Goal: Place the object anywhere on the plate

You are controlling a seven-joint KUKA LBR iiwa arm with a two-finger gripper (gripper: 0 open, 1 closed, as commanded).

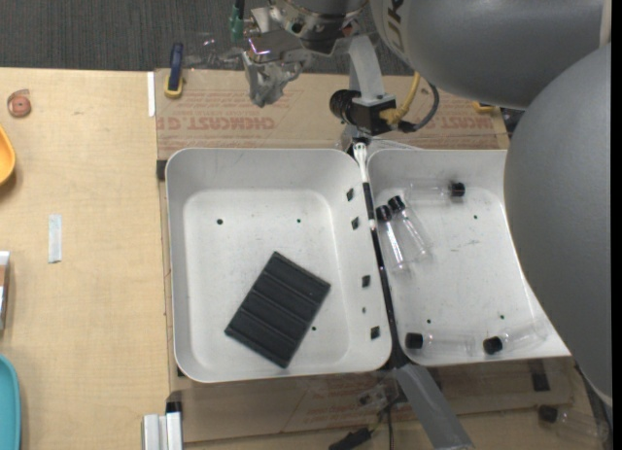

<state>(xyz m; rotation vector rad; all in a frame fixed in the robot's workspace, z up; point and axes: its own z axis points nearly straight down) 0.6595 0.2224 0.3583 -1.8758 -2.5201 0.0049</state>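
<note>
Gripper (264, 88) up past the far rim of the left bin (180, 244), hanging over the cardboard sheet (311, 120) behind both bins. Nothing between the fingers; can't tell whether they're spread or pinched, too small and cluttered up there. Dark ribbed plate (279, 308) lying flat and skewed in the left bin, toward the near side. Right bin (515, 273) holding clear little bottles with black caps: two side by side (400, 231) right by the divider, one (437, 190) near the far wall, a couple more (457, 343) along the near edge. So the objects are all in the right bin, well apart from the plate.
</note>
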